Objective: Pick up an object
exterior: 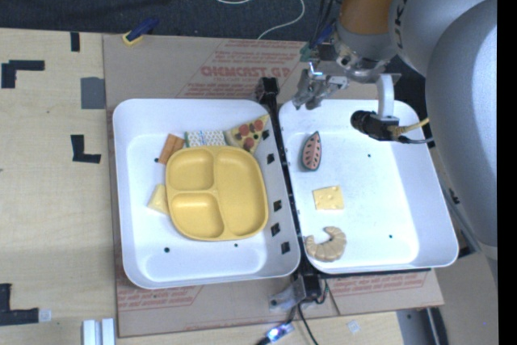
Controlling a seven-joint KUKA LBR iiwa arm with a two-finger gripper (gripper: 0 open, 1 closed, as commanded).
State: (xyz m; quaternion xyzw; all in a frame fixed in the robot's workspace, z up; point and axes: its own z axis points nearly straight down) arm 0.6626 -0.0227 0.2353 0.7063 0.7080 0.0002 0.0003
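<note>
Metal fingers on the gripper [311, 95] hang slightly parted with nothing between them, right over the back-left corner of the right bin [404, 198], just short of the divider between the two bins. Closest thing to it is the watermelon slice [312, 150], lying flat just below the fingers, clear of its neighbours. It looks like a small toy piece, so I'd guess light and stiff, maybe a bit slick; pinching across its narrow width seems the best bet. Further along there's a flat yellow cheese square [327, 197], which looks thin enough to be annoying to get under, and a curled croissant [327, 243] sitting near the front rim. Loads of bare white floor around all three, so room to come down isn't a problem; the left wall near the slice is the only edge I'd watch. Left bin [133, 198] is busier: a yellow divided plate [216, 191] with bits of toy food tucked around it.
</note>
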